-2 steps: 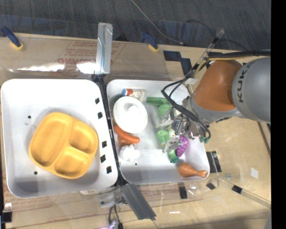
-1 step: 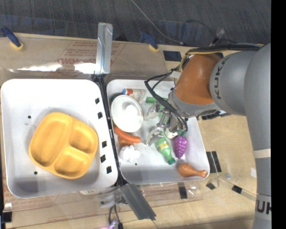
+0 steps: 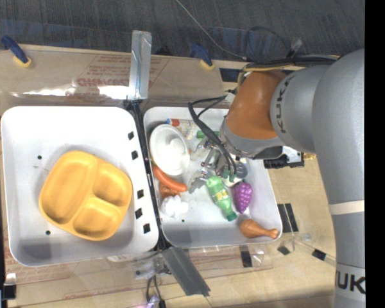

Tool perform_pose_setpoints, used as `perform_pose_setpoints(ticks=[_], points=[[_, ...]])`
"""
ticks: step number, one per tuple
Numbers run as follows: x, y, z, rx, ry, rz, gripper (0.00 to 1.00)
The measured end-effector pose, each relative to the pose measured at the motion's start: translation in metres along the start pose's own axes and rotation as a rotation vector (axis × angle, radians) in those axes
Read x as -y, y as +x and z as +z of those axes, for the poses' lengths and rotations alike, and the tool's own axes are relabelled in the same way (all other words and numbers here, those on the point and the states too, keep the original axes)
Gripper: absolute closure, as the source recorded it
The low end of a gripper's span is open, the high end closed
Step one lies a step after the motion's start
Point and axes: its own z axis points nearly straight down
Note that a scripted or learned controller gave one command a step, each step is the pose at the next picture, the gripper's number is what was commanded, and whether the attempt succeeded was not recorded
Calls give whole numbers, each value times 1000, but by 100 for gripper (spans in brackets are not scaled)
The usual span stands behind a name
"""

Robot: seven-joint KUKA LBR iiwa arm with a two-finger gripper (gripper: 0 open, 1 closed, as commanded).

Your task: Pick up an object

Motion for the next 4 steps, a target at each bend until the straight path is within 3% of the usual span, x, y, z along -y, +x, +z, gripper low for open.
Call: perform_pose_setpoints(ticks=[1,2,3,4], points=[[0,0,-10,-1,3,-7,100],[0,0,-9,-1,3,-7,0],[58,-14,-1,6,-7,-198,0],[55,-15,-12,12,-7,-206,100]])
